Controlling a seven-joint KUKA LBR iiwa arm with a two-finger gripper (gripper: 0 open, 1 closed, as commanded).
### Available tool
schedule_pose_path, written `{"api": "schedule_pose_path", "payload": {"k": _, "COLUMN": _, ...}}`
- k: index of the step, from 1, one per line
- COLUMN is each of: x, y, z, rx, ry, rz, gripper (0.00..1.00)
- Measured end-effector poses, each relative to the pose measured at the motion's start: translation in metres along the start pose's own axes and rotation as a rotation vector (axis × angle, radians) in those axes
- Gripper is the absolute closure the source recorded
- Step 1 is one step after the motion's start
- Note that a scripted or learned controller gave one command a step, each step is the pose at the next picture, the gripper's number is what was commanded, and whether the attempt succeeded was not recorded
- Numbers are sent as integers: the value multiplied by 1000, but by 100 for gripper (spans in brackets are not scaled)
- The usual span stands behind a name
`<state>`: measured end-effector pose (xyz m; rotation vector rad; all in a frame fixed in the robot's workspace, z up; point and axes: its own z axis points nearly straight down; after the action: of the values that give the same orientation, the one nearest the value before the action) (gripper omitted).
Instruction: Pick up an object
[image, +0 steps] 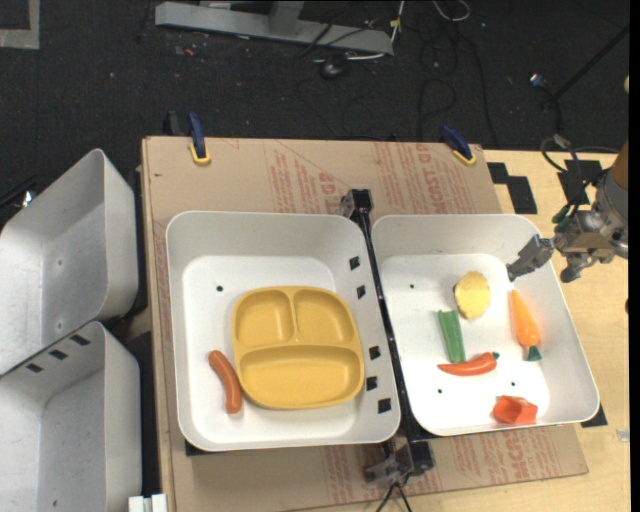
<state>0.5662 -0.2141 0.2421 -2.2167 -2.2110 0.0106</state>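
The right bin (420, 250) holds a yellow lemon-like piece (472, 295), a green vegetable (451, 335), a red chili (468, 366), an orange carrot (524, 320) and a small red-orange piece (514, 409). My gripper (552, 263) hangs over the bin's upper right rim, above and to the right of the carrot. Its two fingers are spread open with nothing between them.
The left bin (200, 260) holds a yellow divided plate (298, 347) and a sausage (226, 380) beside it. A black divider (375, 300) runs between the bins. Grey tubs (60, 300) stand at the far left.
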Motion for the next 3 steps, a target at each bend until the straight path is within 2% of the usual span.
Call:
{"api": "schedule_pose_path", "payload": {"k": 1, "x": 1, "y": 3, "z": -7, "rx": -12, "ry": -3, "rz": -4, "gripper": 0}}
{"api": "schedule_pose_path", "payload": {"k": 2, "x": -7, "y": 2, "z": 39, "rx": -8, "ry": -2, "rz": -1, "gripper": 0}}
{"api": "schedule_pose_path", "payload": {"k": 3, "x": 2, "y": 2, "z": 86, "rx": -8, "ry": -1, "rz": -2, "gripper": 0}}
